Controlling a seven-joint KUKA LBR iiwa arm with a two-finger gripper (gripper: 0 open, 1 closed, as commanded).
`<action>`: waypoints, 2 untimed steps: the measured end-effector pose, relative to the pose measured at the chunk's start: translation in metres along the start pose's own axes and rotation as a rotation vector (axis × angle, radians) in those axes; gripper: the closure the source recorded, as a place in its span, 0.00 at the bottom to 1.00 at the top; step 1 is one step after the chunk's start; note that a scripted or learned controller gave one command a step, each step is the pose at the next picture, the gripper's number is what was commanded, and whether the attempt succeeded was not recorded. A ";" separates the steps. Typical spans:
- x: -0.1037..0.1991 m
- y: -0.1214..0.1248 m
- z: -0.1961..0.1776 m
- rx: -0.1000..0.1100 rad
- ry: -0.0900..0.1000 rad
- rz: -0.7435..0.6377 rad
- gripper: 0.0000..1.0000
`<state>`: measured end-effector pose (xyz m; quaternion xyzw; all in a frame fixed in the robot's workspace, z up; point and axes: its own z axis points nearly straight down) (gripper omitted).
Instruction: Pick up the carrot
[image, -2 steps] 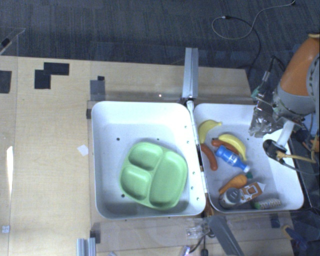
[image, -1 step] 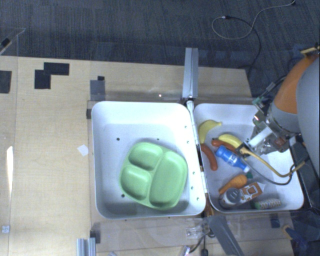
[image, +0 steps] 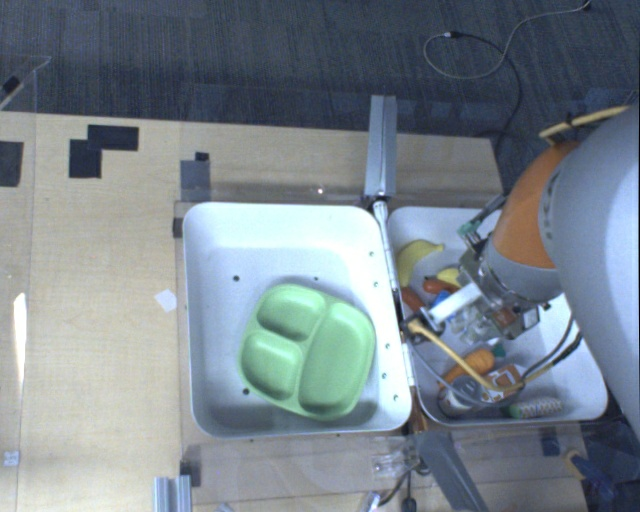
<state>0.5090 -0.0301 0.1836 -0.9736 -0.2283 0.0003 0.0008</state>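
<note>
The carrot (image: 473, 364) is a small orange piece lying in the lower middle of the right bin (image: 590, 395). My gripper (image: 476, 326) hangs low inside that bin, just above and slightly behind the carrot. The wrist and its fittings cover the space between gripper and carrot, so contact is hidden.
In the right bin, a yellow banana-like item (image: 418, 257) lies at the back left, a red-orange item (image: 437, 286) beside it, and a green-tipped bristly thing (image: 536, 407) at the front edge. The left bin (image: 215, 250) holds a green divided plate (image: 308, 350). A metal divider (image: 381, 160) stands between the bins.
</note>
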 end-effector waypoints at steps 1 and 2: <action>-0.010 -0.029 0.000 0.000 0.000 0.201 1.00; 0.023 -0.097 0.000 0.001 -0.001 -0.060 1.00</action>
